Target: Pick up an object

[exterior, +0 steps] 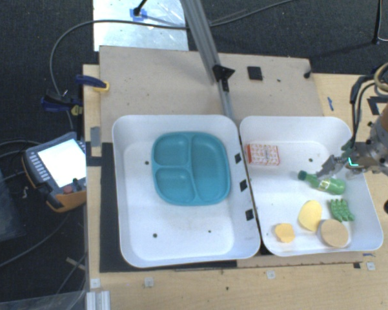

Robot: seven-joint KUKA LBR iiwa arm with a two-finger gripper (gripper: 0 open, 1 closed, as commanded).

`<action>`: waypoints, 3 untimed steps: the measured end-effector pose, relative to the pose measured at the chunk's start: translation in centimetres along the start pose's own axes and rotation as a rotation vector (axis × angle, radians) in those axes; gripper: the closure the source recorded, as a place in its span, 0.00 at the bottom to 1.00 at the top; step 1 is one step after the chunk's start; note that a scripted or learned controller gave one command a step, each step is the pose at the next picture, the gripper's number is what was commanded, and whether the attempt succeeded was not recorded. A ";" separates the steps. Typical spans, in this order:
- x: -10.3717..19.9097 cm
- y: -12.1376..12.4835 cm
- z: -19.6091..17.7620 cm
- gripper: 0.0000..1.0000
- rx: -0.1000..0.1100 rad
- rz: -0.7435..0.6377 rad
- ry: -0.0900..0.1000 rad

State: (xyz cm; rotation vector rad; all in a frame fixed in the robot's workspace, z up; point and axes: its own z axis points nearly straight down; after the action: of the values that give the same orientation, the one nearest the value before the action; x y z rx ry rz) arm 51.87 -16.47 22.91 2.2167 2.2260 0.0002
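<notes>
A green bottle (pixel 324 183) is seen lying on its side in the right bin (pixel 290 129), towards that bin's right wall, with its darker cap end pointing left. The gripper (pixel 331 166) is placed just above and beside the bottle, reaching in from the right; its jaws are angled down and to the left towards the bottle's upper side. Whether the jaws are apart or together cannot be told, and the bottle is not seen between them. A small teal light is shown on the gripper body, and the grey arm (pixel 384 141) is seen at the right edge, with cables looping above it.

Just below the bottle, a green ridged item (pixel 340 209) is laid near the right wall. To its left a yellow object (pixel 310 215) is found, and below that pair a round tan disc (pixel 334 233) rests near the bin's lower right corner. A smaller orange-yellow piece (pixel 284 232) lies to the left of these, close to the lower edge. A small red-and-white patterned box (pixel 263 154) lies flat in the upper left part of the same bin, well apart from the bottle.

In the left bin (pixel 181 244) a teal divided plate (pixel 191 168) with three compartments is set in the upper middle. Both bins are carried side by side on the worktop (pixel 155 82). A handheld control unit (pixel 57 170) with a lit screen is seen off the worktop to the left.
</notes>
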 end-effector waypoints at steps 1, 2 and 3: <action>0.0 0.0 0.0 0.00 -0.001 0.000 0.000; 0.0 -0.1 4.1 0.00 0.002 0.003 0.000; -0.5 0.0 10.3 0.00 0.003 0.004 0.001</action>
State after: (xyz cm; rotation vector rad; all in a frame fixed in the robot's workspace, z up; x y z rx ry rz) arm 51.88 -16.92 12.59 2.2230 2.2239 -0.0028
